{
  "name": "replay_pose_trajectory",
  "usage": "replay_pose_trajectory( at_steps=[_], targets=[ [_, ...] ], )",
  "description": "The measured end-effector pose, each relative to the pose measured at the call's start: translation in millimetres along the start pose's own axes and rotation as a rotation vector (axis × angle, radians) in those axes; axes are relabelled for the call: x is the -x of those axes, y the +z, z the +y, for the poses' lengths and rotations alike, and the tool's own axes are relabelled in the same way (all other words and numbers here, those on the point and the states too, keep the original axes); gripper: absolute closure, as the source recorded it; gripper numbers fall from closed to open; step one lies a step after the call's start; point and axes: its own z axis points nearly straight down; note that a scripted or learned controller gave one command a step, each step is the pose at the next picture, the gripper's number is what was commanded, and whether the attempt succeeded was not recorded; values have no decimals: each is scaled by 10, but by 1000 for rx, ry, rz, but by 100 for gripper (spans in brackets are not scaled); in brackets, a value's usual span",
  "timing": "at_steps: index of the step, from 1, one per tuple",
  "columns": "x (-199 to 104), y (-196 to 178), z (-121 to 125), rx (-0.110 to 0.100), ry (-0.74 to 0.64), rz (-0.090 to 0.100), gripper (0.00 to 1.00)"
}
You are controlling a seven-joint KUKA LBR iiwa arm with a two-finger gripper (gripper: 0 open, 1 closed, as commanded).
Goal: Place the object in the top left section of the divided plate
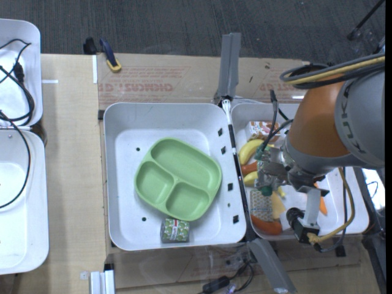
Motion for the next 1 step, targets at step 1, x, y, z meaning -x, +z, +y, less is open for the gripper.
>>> replay_pose_trajectory(
  at_steps=[1],
  targets=[
    [-227,2,99,1,44,-1,100]
  ],
)
